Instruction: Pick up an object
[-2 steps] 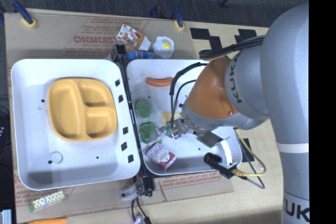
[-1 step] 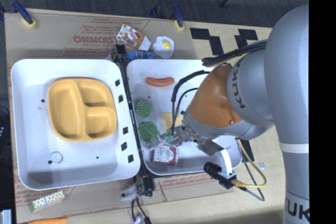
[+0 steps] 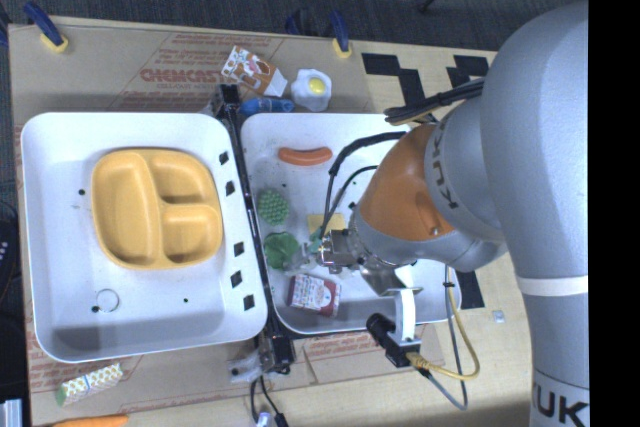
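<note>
Objects for picking sit loose in the right bin (image 3: 420, 130): a sausage (image 3: 304, 155), green ball (image 3: 273, 206), green lump (image 3: 281, 248), and red-white packet (image 3: 313, 294), print unreadable. Hand (image 3: 330, 250) is low over the green lump, likely targeting it; grip state can't tell, wrist blocks it. Yellow tray (image 3: 155, 207) fills the left bin (image 3: 50, 245). Counter (image 3: 180, 65) cardboard reads roughly "CHEMCAS".
</note>
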You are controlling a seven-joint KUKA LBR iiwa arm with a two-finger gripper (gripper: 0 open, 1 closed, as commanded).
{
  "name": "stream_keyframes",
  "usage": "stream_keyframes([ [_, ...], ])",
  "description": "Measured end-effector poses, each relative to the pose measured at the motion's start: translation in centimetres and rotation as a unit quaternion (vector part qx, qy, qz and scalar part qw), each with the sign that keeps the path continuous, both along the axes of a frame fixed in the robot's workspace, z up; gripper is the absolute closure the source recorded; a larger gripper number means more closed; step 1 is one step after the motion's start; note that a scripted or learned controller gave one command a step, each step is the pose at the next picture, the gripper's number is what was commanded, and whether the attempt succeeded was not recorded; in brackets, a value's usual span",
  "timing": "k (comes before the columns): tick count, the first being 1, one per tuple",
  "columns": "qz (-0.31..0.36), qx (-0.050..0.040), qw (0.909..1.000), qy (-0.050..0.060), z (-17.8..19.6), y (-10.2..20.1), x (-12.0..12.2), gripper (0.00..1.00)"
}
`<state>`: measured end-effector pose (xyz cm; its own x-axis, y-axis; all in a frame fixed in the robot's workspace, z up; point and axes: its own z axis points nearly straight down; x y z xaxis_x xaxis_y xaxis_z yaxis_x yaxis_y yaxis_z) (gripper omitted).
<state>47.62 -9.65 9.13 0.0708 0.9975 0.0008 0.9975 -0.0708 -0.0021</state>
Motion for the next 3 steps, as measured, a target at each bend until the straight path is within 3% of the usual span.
stream_keyframes([
  [1, -0.110, 0.0000, 0.9939, 0.001, 0.0, 0.5, 0.9, 0.00],
  [2, -0.064, 0.0002, 0.9980, 0.001, 0.0, -1.6, 9.4, 0.00],
  [3, 0.063, -0.0002, 0.9980, -0.001, 0.1, -4.5, 17.9, 0.00],
])
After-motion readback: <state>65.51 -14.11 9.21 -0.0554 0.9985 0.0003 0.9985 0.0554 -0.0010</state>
